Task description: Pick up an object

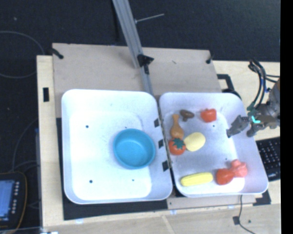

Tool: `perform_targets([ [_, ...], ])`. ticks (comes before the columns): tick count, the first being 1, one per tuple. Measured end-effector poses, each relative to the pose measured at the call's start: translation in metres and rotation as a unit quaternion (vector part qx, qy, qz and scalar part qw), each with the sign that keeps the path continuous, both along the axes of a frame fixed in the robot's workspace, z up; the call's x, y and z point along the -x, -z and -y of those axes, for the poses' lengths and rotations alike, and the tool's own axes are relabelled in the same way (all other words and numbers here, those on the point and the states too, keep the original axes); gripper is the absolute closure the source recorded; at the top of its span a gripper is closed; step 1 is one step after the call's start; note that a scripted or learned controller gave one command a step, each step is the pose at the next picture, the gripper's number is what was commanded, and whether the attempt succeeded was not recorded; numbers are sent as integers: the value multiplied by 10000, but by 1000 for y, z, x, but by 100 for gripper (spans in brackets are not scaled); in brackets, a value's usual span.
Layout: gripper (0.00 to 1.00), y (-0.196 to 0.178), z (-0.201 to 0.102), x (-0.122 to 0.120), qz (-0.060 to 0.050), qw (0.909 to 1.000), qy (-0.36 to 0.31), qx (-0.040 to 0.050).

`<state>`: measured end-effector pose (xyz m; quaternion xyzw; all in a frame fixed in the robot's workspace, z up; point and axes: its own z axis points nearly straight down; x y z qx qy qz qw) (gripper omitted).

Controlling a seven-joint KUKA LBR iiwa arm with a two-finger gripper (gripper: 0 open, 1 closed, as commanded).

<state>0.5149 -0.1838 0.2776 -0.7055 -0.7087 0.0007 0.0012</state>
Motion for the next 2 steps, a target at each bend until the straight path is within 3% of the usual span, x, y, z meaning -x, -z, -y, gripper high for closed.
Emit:
perform_targets([
  [1, 0, -2, 0, -1, 24, 10000, -2, 5],
  [2, 0, 50, 10, 6, -1, 10000, 22, 18],
])
